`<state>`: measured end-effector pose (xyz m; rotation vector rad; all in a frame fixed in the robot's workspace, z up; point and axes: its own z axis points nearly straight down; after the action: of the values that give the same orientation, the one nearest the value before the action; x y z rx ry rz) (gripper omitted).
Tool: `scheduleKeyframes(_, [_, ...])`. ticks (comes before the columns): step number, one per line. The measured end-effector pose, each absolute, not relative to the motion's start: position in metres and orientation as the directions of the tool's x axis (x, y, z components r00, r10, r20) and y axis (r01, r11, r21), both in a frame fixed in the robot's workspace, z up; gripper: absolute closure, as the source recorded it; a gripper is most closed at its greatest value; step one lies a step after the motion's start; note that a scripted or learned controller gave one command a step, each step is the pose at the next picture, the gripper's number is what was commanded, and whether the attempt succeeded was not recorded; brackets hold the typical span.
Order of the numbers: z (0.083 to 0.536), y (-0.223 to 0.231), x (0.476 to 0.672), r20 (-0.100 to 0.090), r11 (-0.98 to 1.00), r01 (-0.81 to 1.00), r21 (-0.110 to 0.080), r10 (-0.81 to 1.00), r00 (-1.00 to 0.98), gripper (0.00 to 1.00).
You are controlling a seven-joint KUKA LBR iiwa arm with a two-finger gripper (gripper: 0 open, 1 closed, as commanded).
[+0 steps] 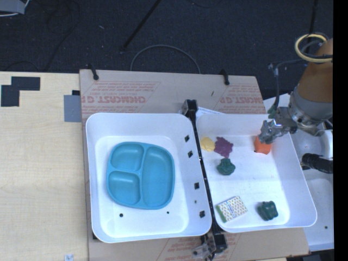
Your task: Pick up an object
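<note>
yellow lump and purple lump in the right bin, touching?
Cannot tell. In the camera view the small yellow lump and the jagged purple lump sit edge to edge, with no plain gap or contact visible.

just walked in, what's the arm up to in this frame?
The arm reaches in from the right, with its gripper low over the right bin, right at a small orange object near the bin's far right side. Whether it has a grip on it can't be told. The other pieces lie loose in that bin: a yellow one, a purple one, two dark green ones and a patterned card-like piece. The left bin holds a blue divided plate.
</note>
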<state>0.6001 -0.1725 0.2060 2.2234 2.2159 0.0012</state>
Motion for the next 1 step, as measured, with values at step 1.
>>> scheduleKeyframes(1, [0.2294,-0.1733,0.6004,0.0,0.0,1.0,0.001,1.0,0.0,1.0])
